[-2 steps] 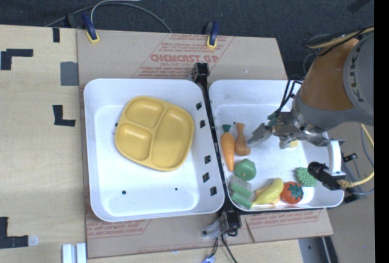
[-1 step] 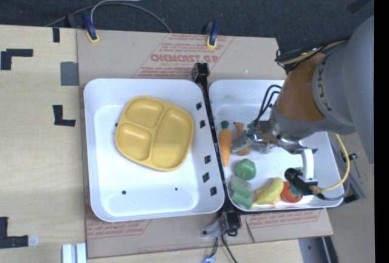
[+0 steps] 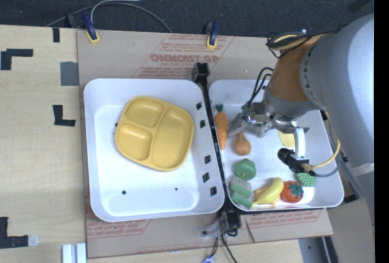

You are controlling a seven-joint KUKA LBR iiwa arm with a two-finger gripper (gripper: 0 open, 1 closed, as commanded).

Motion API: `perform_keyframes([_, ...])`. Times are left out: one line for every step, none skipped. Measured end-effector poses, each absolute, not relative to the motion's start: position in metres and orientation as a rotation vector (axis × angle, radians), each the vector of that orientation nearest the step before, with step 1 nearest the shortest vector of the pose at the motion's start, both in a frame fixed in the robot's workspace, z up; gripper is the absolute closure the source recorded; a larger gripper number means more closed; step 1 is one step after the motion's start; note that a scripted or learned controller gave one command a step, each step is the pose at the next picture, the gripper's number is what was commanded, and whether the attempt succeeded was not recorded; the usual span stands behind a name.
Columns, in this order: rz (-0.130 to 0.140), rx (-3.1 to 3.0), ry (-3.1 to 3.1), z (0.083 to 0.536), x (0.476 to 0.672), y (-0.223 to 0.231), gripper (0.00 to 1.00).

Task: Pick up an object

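Observation:
My gripper (image 3: 246, 124) hangs low over the upper part of the right bin (image 3: 333, 195), with the arm coming in from the right. Just left of it lies an orange carrot (image 3: 221, 127) along the bin's left wall. A small orange-brown pear-shaped piece (image 3: 242, 145) sits right below the gripper tip, very close to it. I see nothing held in the gripper. Further down the bin lie a green round piece (image 3: 245, 168), a green block (image 3: 242, 192), a yellow banana (image 3: 269, 191) and a red strawberry (image 3: 292, 191).
The left bin (image 3: 100, 195) holds a yellow divided plate (image 3: 154, 132). A pale yellow piece (image 3: 285, 137) is partly hidden under the wrist. A black divider with clips (image 3: 209, 152) runs between the bins. Cables trail from the wrist over the right bin.

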State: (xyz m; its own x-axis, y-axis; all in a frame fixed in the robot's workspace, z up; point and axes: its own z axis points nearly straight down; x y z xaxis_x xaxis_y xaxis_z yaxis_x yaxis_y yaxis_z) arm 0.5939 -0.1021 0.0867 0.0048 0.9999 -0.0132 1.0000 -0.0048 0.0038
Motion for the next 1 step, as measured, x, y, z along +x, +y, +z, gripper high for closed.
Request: perform_keyframes([-0.002,2.216,2.206,0.0873,0.5787,-0.1026,0.0])
